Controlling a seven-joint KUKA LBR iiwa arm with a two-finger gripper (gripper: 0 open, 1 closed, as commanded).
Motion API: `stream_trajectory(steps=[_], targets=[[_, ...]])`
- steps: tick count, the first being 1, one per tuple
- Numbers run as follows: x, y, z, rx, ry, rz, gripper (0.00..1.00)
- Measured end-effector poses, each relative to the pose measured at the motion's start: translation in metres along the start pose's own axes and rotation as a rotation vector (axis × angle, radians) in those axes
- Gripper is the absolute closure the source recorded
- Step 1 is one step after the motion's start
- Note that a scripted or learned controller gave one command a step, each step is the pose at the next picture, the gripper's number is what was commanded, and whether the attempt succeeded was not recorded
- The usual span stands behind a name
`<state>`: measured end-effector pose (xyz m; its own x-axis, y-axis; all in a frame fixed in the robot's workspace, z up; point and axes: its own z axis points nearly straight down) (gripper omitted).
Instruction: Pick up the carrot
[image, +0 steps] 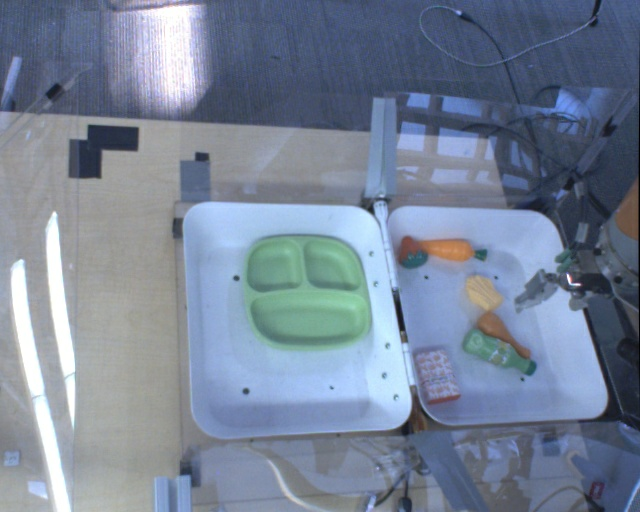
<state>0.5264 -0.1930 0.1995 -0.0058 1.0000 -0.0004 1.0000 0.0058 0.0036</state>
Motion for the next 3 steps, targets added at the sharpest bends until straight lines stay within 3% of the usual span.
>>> stream_trajectory(steps=[1,2,3], targets=[[0.043,0.049,0.110,-0.009,-0.003,-0.234,0.00],[0.044,0.052,0.098,-0.016,-0.002,-0.235,1.00],[0.131,0.059,0.004,-0.004,0.000,-0.152,1.00]])
